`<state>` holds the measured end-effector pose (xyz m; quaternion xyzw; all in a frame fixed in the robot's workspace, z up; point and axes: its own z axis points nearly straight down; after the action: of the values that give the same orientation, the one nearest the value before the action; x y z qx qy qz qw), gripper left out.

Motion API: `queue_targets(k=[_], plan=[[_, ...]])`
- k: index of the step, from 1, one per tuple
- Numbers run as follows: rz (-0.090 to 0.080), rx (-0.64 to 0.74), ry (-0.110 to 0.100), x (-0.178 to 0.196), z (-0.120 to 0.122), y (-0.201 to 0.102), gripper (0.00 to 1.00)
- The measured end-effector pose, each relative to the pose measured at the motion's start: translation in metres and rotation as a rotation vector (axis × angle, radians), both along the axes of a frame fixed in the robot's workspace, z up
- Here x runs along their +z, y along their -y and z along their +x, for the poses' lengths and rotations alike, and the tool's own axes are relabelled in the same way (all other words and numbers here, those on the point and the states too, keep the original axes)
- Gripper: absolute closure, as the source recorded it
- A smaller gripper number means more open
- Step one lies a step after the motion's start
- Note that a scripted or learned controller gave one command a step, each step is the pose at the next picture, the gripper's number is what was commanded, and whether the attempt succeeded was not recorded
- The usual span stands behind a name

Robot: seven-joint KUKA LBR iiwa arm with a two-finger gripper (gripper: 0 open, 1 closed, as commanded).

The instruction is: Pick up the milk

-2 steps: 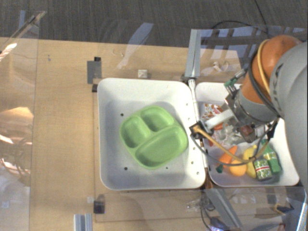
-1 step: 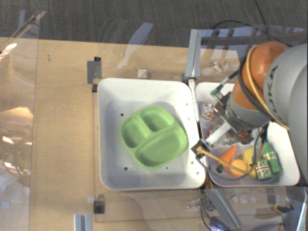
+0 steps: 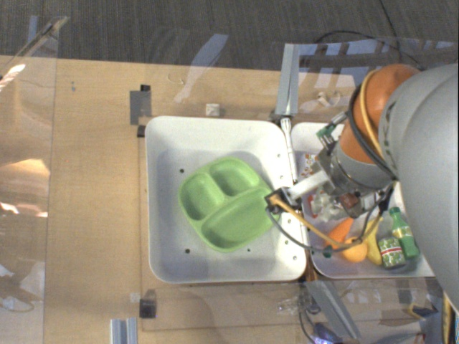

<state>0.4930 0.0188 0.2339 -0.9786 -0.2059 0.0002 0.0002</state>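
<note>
The arm reaches over the right bin (image 3: 305, 138), and its gripper (image 3: 331, 205) hangs low among the items there. The wrist and cables hide much of what lies under it. A white object with red print (image 3: 308, 165), possibly the milk, peeks out at the bin's left wall just left of the wrist. It is mostly covered, so I cannot tell whether it touches the gripper.
A green divided plate (image 3: 226, 203) lies in the left bin (image 3: 161, 192). In the right bin's front are a carrot (image 3: 342, 229), an orange fruit (image 3: 353, 252), a banana (image 3: 373, 249) and a green bottle (image 3: 396, 241). A yellow cable (image 3: 301, 221) crosses the wall between the bins.
</note>
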Motion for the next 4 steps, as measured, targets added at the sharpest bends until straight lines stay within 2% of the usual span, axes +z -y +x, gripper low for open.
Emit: queue_targets(k=[1, 2, 3, 4], plan=[[-0.001, -0.203, 0.000, 0.003, -0.005, 0.024, 1.00], [-0.001, -0.208, 0.005, 0.122, 0.006, 0.056, 1.00], [0.001, -0.184, -0.001, -0.017, -0.006, 0.052, 1.00], [0.000, -0.209, 0.003, 0.025, -0.005, 0.132, 1.00]])
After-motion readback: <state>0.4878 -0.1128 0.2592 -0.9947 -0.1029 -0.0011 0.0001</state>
